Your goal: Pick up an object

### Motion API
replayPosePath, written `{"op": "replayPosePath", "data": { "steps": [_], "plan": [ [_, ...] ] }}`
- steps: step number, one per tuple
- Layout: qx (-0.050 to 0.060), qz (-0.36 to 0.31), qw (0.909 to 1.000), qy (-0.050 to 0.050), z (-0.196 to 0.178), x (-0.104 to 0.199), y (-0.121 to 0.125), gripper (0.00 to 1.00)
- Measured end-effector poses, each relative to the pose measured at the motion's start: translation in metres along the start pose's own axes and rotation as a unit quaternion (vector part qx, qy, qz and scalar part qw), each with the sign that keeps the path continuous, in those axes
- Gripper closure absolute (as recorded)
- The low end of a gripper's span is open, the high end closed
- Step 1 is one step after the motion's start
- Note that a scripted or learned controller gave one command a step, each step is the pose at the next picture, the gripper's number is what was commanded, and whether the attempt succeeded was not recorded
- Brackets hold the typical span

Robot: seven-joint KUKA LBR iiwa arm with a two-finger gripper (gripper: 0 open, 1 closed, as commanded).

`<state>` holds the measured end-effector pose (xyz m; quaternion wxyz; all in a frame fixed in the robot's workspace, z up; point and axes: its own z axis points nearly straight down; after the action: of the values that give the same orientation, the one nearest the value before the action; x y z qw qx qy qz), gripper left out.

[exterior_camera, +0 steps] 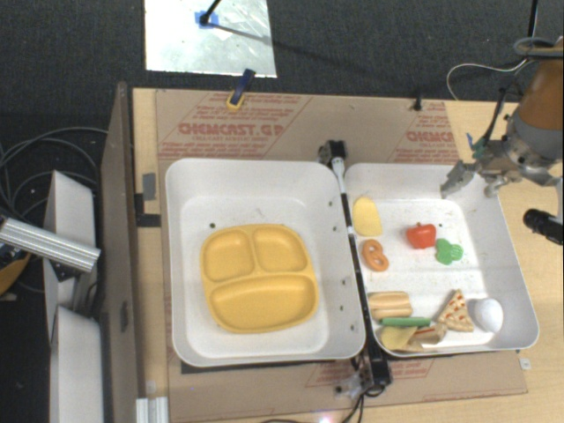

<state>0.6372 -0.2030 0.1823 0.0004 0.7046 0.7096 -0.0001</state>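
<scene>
The arm reaches in over the right bin's far right corner, its gripper hanging above the rim; its state cannot be told. Inside that bin lie small glossy plastic foods: a red pepper near the middle, a green piece just beside it, a pretzel and a white egg. Left of that bin, a yellow divided tray sits in the other one.

Divided tray in left bin (toy foods fill right bin)

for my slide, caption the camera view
Gripper at right bin's far corner; yellow tray in left bin.
</scene>
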Motion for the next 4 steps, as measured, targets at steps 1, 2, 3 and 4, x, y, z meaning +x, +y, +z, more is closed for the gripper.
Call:
{"op": "replayPosePath", "data": {
  "steps": [1, 2, 3, 4],
  "plan": [
    [0.002, 0.000, 1.0000, 0.002, 0.103, 0.057, -0.028, 0.00],
    [-0.003, 0.001, 1.0000, 0.000, 0.086, 0.053, -0.025, 1.00],
    [-0.002, -0.001, 1.0000, 0.001, 0.007, 0.120, -0.039, 1.00],
    [-0.001, 0.002, 1.0000, 0.000, 0.011, 0.116, -0.040, 0.00]
  ]
}}
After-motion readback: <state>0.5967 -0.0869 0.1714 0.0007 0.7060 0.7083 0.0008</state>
